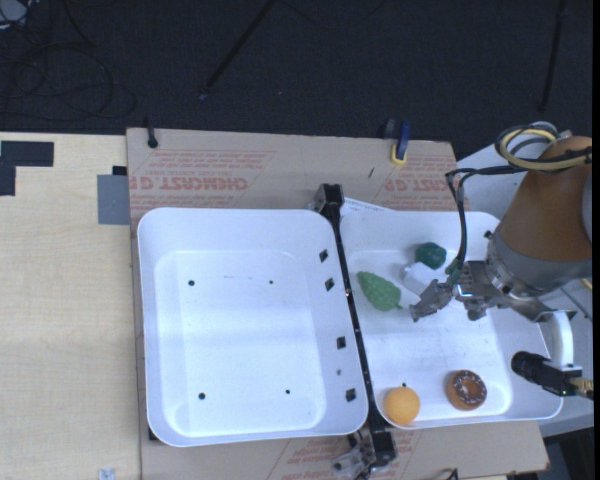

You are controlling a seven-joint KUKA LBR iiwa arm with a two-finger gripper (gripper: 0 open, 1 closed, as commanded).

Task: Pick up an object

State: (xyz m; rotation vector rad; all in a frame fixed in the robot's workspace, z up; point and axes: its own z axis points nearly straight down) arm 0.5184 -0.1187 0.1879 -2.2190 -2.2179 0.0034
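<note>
Tool [448, 299] at the right of the frame, low over the right bin [500, 248], dark fingers pointing left and down toward the bin floor; how far open, cannot tell, and nothing visibly held between them. Just left of the tool, a green leafy object [379, 291] lying on the bin floor near the divider between the bins. Just above the tool, a small teal object [431, 255] resting beside a white block [416, 272]. Lower in the same bin, near the front wall, an orange ball [401, 404] and to its right a brown ring-shaped doughnut [467, 389], both well apart from the tool. Behind the tool, the grey arm with its orange band [548, 208] filling the right edge, looped yellow cable on top. To the left, the left bin [150, 268], side by side with the right one. Under both bins, a brown cardboard sheet [240, 173] with red print, on the pale wooden table [50, 298].
</note>
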